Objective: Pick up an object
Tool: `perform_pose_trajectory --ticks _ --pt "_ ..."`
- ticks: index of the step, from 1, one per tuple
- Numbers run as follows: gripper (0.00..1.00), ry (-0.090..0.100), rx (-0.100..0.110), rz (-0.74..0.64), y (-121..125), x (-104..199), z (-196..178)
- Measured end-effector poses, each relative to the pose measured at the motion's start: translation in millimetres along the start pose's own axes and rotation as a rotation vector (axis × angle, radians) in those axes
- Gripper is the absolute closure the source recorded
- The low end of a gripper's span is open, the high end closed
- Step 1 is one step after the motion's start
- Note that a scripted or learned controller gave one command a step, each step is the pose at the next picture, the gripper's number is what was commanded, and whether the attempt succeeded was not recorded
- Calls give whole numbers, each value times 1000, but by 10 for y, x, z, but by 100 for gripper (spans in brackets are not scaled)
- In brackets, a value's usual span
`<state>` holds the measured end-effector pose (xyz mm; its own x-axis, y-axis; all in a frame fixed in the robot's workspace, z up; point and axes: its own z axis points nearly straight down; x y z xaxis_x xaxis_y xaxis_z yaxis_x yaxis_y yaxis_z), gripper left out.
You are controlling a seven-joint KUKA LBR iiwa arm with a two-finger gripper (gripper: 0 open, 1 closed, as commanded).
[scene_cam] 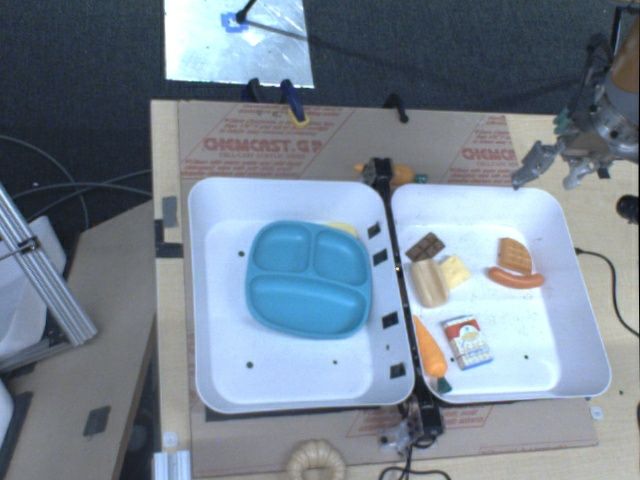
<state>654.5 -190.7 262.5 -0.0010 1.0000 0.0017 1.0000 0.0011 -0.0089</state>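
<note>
The right bin (560, 268) holds toy food: a brown chocolate piece (424, 246), a beige bread stick (430, 282), a yellow cheese cube (455, 270), a waffle-like piece (515, 254), a red sausage (516, 279), an orange carrot (430, 348) and a small red-and-white carton (467, 342). My gripper (556, 168) hangs above the bin's far right corner, open, with nothing between its fingers. It is well clear of all the items.
The left bin (215, 268) carries a blue divided plate (308, 278), with a yellow piece (344, 229) peeking out behind it. Black clips line the seam between the bins. Brown cardboard lies under both bins. A silver sheet (237, 28) rests beyond the bench.
</note>
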Motion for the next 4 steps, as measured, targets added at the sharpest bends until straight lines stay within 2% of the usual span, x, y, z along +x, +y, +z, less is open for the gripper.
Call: perform_pose_trajectory --ticks 1,2,4 --pt "0 -2 -11 -3 21 7 -77" --pt "0 -2 -7 0 13 -97 445" --pt "0 -2 -8 -5 144 -57 1633"
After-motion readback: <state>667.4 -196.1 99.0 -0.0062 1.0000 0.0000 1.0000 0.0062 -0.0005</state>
